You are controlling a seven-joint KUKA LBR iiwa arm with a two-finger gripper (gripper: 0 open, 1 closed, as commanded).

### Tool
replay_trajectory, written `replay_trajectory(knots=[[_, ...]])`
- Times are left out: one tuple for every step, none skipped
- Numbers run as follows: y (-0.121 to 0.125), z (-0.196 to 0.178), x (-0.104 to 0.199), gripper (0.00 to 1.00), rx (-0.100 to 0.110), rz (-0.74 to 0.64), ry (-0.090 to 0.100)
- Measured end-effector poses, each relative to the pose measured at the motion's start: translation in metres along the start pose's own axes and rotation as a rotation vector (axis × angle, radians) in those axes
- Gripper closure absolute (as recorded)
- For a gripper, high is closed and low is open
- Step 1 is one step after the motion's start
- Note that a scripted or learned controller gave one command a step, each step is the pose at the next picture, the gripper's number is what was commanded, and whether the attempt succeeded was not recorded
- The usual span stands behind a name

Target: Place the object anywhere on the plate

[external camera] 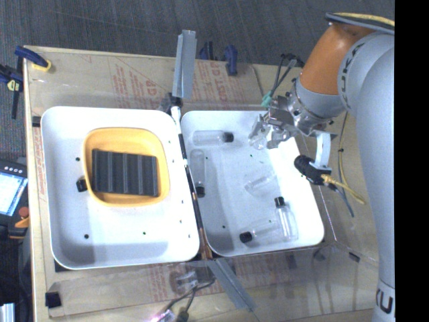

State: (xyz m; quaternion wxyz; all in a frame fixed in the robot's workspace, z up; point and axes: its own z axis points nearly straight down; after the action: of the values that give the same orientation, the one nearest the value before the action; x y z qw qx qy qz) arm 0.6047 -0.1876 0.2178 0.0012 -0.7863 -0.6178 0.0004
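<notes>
The grey arm with the orange band reaches in over the upper right corner of the right shallow white bin [308, 237], and its hand [270, 131] hangs there above the bin floor. Something clear and glassy seems to sit at the fingertips, possibly one of the small bottles, but the glare and the tangle of metal leave it uncertain whether the hand is spread, closed, or gripping anything; I cannot tell.

Several clear plastic bottles with black caps lie in that bin: one near the top left [213, 138], lying roughly left to right; one at the lower right [284, 217], its long axis running nearly up and down the view; and one along the bottom [260, 234], lying almost level.

The yellow-rimmed plate with the dark ridged insert [126, 164] rests in the left white bin [67, 240], well apart from the hand. It lies to the view's left of the hand, across the divide where the two bins meet, so the carry must run leftward over both rims.
</notes>
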Motion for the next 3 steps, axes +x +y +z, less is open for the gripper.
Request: replay_trajectory(knots=[[0.033, -0.018, 0.087, 1.0, 0.001, 0.014, 0.001], [0.02, -0.089, 0.136, 1.0, -0.002, -0.231, -0.001], [0.011, 0.008, 0.155, 1.0, 0.003, -0.622, -0.002]])
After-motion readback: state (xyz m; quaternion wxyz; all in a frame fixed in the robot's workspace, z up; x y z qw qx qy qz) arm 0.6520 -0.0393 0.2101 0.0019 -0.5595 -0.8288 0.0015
